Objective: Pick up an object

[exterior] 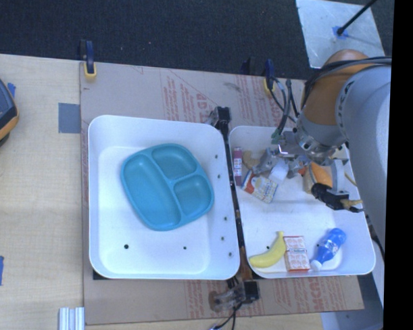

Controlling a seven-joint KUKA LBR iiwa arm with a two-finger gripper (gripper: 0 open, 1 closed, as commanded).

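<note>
1. Step in hand, as I read it: descent/approach to a grasp. The jaws (282, 155) are low in the right bin (365, 264), at its far side, over a cluttered pile.
2. Jaw state: can't tell, hidden by wrist and clutter. Nothing visibly held.
3. Candidates: small packet (264, 190) just below-left of the jaws, dark tube (237, 166) further left by the bin wall.
4. Well clear toward the near edge: banana (270, 252), red-and-white box (296, 253), blue bottle (328, 247).
5. Next move: close on one item, lift straight, confirm hold.
</note>
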